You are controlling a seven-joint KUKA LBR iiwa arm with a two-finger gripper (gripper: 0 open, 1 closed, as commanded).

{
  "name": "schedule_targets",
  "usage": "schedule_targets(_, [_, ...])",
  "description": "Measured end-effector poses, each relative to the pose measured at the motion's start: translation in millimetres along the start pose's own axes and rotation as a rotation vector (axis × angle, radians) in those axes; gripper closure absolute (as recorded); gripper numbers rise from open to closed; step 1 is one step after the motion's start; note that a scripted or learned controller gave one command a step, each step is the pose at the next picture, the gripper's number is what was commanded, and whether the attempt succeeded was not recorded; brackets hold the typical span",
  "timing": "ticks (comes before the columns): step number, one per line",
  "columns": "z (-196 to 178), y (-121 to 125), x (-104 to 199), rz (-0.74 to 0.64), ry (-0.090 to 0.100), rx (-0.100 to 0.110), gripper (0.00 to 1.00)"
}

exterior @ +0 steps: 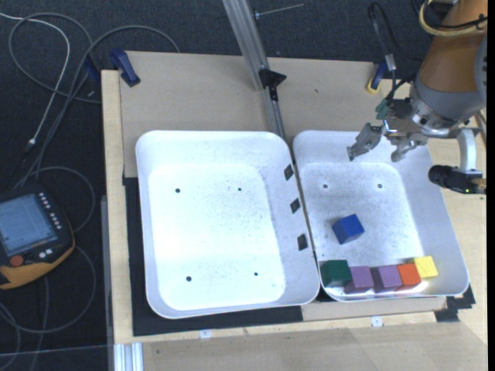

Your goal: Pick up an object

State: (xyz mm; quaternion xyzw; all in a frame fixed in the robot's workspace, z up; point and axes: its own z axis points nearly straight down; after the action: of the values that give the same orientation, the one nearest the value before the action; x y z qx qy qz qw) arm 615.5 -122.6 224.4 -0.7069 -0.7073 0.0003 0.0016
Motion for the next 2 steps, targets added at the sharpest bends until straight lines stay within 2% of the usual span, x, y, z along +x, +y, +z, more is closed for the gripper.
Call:
schedule_targets(1, [103,-45,19,0.000,0.002,0.009,0.00])
schedule_targets(2, [127,-92,31,0.001,0.002,0.006,0.00])
